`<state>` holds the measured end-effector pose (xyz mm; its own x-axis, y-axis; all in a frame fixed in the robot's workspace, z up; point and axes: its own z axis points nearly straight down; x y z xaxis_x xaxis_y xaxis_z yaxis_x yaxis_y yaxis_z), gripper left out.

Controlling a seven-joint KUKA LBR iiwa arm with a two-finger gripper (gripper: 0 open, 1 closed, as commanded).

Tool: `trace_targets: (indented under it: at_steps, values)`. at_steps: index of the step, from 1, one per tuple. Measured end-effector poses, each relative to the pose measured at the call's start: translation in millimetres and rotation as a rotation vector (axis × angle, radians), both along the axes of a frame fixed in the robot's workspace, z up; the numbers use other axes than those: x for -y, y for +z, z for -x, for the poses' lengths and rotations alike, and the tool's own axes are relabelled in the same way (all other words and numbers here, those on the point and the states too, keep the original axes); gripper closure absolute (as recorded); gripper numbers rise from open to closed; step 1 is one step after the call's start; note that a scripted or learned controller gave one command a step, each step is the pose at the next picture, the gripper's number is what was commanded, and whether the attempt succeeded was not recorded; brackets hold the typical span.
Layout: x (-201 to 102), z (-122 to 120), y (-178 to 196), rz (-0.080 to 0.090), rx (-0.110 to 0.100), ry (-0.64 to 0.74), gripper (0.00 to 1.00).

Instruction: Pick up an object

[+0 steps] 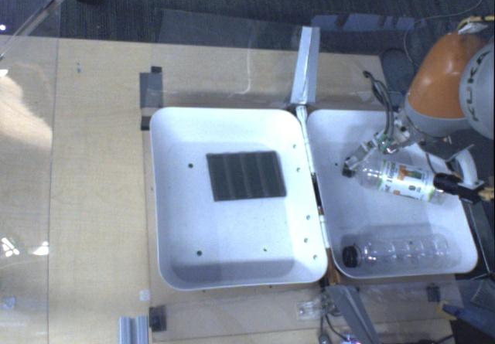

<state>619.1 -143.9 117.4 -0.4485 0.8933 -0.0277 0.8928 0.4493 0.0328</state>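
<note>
In the right white bin (464,253), the gripper (377,151), its state impossible to tell, sits at the cap end of a small clear plastic bottle with a printed label (398,179), likely light, slick and crushable, best pinched across its labelled middle.

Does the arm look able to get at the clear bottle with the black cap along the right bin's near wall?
Probably yes. The clear bottle lies uncovered in the right bin, with bare floor between it and the labelled bottle. The gripper is above that bin. The close near wall may crowd a grasp.
</note>
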Motion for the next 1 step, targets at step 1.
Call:
trace_targets:
  at_steps: [1]
  values:
    - [-42.3,12.1,-29.0,-0.009,-0.031,0.01,0.0]
